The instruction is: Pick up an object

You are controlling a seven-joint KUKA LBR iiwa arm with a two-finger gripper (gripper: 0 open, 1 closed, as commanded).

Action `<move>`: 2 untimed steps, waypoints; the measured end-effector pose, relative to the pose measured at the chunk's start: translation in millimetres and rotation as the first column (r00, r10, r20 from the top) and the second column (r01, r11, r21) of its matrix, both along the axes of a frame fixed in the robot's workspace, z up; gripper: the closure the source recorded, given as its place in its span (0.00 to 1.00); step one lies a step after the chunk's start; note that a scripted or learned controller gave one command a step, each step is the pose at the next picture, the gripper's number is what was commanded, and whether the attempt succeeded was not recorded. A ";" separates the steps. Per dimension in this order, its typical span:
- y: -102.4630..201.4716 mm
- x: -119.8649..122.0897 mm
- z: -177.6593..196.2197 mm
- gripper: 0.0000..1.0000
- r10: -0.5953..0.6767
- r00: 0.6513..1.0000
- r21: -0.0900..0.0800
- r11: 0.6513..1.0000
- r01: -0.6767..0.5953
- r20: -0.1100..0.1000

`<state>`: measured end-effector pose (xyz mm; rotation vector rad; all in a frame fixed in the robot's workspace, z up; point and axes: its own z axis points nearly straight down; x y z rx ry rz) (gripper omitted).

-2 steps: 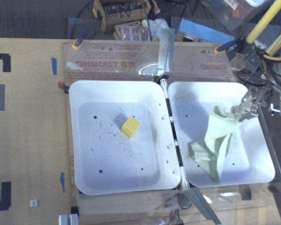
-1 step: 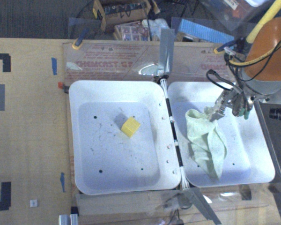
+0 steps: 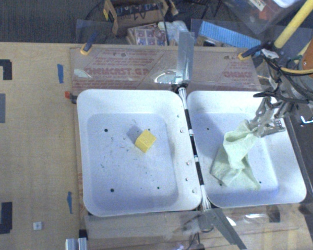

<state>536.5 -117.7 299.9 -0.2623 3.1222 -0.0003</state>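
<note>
There are two white bins on the bench, side by side; the left bin holds one yellow block, and the right bin holds one pale green cloth. The block lies near the middle of its bin floor, turned at an angle, touching nothing else; some small dark dots and faint scuff marks are spread over the floor around it. The cloth is crumpled; its lower part rests on the floor of the right bin, and one corner is pulled upward toward the right.

The two bins touch along their inner rims, where a narrow metal strip runs from the back; they sit on a wooden bench top with a few pieces of blue tape and black corner marks. Behind the bench there is clutter: one cardboard box, a blue sponge-like pad, and a yellow pole at the upper right.

The arm enters from the right side, with cables around the wrist; the gripper is over the right part of the right bin, fingers pointing down and to the left. The fingers are closed narrowly on the raised corner of the cloth, so this corner hangs from them while the rest is on the bin floor.
</note>
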 end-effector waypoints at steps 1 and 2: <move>-79.6 0.3 24.8 1.00 0.331 0.944 -0.003 0.944 -0.331 0.000; -17.6 13.1 -26.5 1.00 0.197 0.980 0.000 0.980 -0.197 -0.004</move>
